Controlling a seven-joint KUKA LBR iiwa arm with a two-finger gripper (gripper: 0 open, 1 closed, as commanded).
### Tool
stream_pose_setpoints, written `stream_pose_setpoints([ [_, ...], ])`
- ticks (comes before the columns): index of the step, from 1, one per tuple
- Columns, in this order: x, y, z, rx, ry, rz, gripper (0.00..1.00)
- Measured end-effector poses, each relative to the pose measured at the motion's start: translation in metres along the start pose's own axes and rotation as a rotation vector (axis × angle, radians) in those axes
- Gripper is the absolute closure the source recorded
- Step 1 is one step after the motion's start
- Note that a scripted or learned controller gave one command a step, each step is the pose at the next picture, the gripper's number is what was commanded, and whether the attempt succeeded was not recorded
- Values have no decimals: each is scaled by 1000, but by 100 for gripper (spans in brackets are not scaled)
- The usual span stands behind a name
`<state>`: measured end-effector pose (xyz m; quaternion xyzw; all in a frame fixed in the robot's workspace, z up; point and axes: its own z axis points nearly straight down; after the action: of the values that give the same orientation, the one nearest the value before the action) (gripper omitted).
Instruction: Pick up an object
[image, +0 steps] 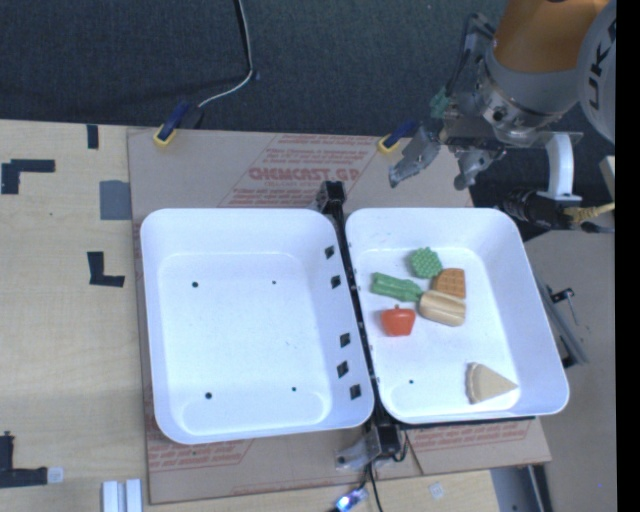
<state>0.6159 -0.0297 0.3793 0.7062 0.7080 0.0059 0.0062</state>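
Observation:
The right bin holds a green knobbly piece, a long green vegetable, a red tomato-like piece, an orange waffle-like piece, a tan bread roll and a tan wedge near the front right corner. My gripper hangs high above the bin's far rim, open, with nothing between its two grey fingers.
The left bin sits beside the right one, joined at a black clip row. Both rest on a cardboard sheet. A black cable and clamps lie at the back.

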Motion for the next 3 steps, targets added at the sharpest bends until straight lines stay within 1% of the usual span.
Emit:
stream_pose_setpoints([
  [1,25,-14,-101,5,1,-2,0],
  [2,28,-19,-160,10,0,1,0],
  [3,28,-18,-166,17,-2,1,100],
])
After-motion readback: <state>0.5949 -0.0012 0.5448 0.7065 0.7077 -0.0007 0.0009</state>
